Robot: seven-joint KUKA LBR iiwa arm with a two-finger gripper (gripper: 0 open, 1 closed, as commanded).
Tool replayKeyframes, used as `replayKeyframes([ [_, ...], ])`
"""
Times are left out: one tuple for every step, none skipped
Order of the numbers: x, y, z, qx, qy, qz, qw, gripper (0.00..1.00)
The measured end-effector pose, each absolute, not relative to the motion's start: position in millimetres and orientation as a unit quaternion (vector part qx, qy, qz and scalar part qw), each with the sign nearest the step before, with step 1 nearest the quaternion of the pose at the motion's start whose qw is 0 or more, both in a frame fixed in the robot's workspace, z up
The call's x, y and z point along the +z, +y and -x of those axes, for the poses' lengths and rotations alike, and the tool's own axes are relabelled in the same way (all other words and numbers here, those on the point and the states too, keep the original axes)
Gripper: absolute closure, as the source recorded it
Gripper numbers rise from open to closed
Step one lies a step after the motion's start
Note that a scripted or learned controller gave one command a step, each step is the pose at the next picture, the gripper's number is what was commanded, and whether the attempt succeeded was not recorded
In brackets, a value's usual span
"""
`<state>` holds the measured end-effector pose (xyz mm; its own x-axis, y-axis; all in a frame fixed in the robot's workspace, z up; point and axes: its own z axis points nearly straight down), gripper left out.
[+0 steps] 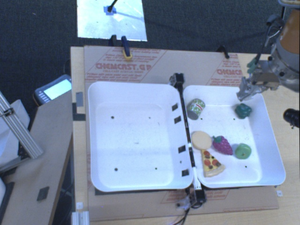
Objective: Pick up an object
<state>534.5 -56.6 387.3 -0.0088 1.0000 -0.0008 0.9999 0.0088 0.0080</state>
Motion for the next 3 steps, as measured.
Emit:
replayKeyframes([
  [493.3,-8.9,-515.1,0.0054,0.711,-0.703,0.004,1.00],
  [538.2,65.0,-486.4,0.0039,0.712,-0.703,0.002,1.00],
  [546.9,60.3,-488.0,0.0028,0.710,-0.704,0.002,1.00],
])
